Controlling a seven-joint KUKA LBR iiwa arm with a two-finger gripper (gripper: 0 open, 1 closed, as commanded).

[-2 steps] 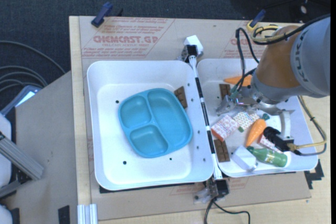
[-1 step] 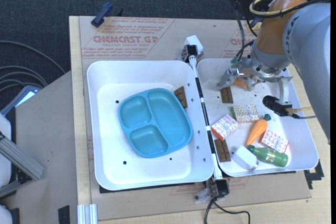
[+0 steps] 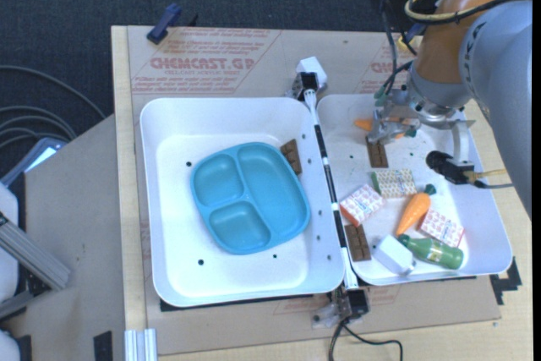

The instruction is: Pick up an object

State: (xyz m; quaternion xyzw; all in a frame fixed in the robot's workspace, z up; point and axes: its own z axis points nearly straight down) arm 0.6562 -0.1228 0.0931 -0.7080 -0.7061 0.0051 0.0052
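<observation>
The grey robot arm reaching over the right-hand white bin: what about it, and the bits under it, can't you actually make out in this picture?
- Two-finger gripper, camera view: too small and crowded by its own wrist to tell whether it is open or shut.
- Small orange piece beside it: partly covered by the gripper, shape unclear.
- Grey arm: cut off by the right edge.
- Patterned packets: print too small to read.

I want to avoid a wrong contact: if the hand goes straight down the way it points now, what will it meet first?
Most likely the brown bar lying on the floor of the right bin. The hand hangs just above the bar's upper end, though depth is unclear from this slanted view.
</observation>
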